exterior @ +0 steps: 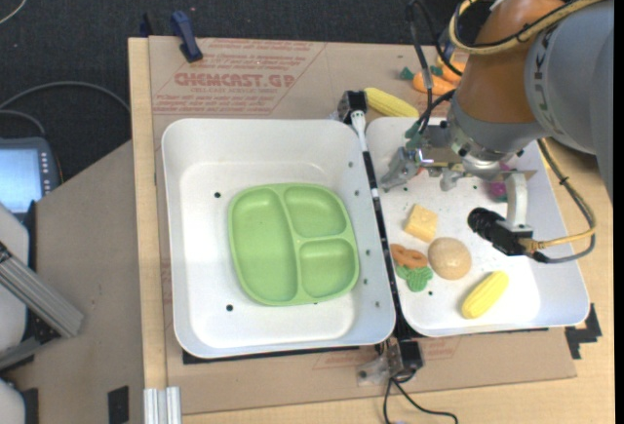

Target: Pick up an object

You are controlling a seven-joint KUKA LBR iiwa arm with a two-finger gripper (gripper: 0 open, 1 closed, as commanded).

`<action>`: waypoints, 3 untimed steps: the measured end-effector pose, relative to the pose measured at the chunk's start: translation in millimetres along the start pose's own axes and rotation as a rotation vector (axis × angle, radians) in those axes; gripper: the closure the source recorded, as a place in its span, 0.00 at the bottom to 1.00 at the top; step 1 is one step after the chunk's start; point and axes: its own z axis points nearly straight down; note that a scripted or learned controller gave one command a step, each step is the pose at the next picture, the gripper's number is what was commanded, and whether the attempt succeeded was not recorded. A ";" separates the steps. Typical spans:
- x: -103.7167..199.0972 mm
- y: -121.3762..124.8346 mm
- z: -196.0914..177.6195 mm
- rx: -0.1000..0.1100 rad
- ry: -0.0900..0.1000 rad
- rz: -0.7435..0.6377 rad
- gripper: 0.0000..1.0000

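Note:
My gripper [425,173] hangs over the back part of the right bin [556,305], its silver fingers [397,171] spread open with nothing between them. Just in front of it a pale yellow cheese cube [422,222] lies on the bin floor. Nearer the front are a tan round roll [449,257], a yellow corn cob [485,294], and an orange carrot piece [410,256] beside a small green piece [418,279]. A small purple thing [498,187] peeks out under the wrist.
The left bin [185,169] holds a green divided plate [292,242]. A yellow banana [390,102] lies at the right bin's back edge, with an orange thing [436,79] behind it on the bench. The divider between the bins [373,208] runs just left of the gripper.

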 end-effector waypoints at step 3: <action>-12.8 40.1 -0.1 -0.004 0.002 -0.009 0.00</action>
